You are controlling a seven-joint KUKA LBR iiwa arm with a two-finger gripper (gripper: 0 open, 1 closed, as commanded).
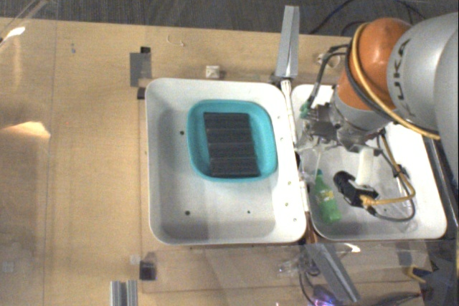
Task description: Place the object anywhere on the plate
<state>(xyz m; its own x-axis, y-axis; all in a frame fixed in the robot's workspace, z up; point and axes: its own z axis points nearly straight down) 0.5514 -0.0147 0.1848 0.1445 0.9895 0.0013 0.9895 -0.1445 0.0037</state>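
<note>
Gripper (313,153) right of the plate (196,143), green object (328,202) lower-right of it

The teal plate sits in the left bin (172,215). To its right, past the wall between the bins, the gripper hangs level with the plate's middle. The green object, possibly a small bottle, lies right of the plate's lower corner in the right bin (424,208), below the gripper in this view and apparently not held. Its long axis runs roughly top to bottom of the view. Whether the gripper is apart or together cannot be told. The pick likely needs a short reach toward the object.
</note>
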